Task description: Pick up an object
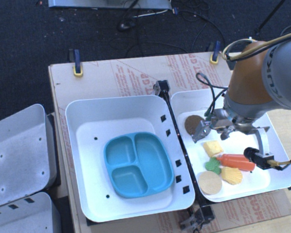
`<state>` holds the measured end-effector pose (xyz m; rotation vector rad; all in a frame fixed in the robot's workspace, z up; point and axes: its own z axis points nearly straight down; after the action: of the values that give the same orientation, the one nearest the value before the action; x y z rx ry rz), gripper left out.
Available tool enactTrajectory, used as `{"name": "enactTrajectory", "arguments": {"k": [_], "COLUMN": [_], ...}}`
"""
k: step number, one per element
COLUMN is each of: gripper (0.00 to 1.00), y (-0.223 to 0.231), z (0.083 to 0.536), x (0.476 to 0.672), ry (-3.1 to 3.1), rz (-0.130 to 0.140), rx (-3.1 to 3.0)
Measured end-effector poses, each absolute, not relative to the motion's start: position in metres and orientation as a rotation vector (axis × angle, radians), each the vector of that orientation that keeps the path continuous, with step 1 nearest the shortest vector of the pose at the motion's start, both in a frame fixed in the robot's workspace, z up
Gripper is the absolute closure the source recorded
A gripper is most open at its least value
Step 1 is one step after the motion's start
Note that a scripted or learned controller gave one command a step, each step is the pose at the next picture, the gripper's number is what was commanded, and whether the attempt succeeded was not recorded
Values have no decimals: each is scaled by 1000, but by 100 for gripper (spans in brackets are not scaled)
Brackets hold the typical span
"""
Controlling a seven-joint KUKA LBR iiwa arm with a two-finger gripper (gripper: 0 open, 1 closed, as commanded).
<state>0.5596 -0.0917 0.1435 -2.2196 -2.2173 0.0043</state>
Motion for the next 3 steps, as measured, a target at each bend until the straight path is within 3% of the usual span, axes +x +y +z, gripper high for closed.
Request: {"name": "enactTrajectory", "arguments": {"k": [1,2,3], "gripper": [100,100,100], "y": [-92,-95,-95], "z": [156,220,247], "x": [561,565,566], "ry": [-2219,-2228,-2227], "rz": [0,-6,-4], "rx": [-2224,-2223,-2222]}}
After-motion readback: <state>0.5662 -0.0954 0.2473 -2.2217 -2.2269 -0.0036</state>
